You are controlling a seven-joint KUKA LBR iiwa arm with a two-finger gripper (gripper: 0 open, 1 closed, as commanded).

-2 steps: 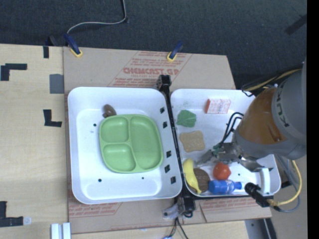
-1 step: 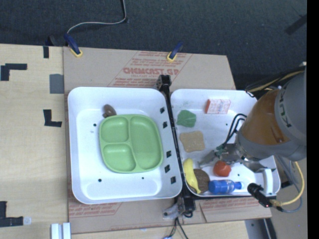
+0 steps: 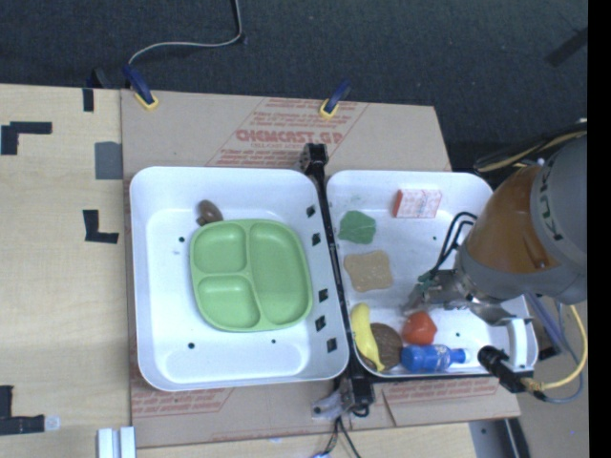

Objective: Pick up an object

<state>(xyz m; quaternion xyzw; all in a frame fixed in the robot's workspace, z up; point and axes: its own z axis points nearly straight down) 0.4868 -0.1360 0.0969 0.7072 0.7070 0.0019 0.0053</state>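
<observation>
My gripper (image 3: 427, 297) hangs just above the red tomato-like object (image 3: 419, 328) in the right bin (image 3: 382, 184), its state something I cannot tell, and I fear the crowding blue bottle (image 3: 431, 358) and brown piece (image 3: 386, 341) could spoil the grasp.

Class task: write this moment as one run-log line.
arm: over right bin | gripper: low, beside red object | nearby: blue bottle, banana | left bin: green plate
</observation>
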